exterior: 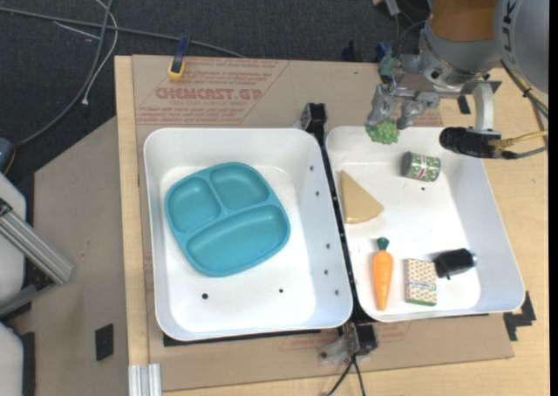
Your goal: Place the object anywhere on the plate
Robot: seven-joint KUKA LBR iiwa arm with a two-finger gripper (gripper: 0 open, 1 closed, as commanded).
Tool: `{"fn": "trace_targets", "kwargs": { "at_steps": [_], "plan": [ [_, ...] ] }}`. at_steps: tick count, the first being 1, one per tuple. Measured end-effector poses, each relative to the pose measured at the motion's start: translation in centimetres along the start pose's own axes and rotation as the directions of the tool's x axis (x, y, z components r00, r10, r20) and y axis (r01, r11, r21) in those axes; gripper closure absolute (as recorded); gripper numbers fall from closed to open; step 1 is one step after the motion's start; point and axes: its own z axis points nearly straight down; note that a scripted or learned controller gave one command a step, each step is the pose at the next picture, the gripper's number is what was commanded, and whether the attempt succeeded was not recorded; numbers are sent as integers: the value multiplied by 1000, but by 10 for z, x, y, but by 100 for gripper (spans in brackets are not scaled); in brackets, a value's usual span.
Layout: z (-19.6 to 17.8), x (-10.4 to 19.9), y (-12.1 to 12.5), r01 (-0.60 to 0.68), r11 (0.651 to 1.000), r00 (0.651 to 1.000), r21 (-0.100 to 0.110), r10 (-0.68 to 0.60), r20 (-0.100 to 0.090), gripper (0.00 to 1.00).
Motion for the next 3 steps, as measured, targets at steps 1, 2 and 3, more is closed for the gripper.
{"fn": "trace_targets", "kwargs": {
  "at_steps": [1,2,3],
  "plan": [
    [3,58,-15,1,1000,1000,3,-1,0,100],
    [21,110,-21,0,1000,1000,3,0,1,100],
    [24,173,-27,0,1000,1000,0,0,1,100]
  ]
}}
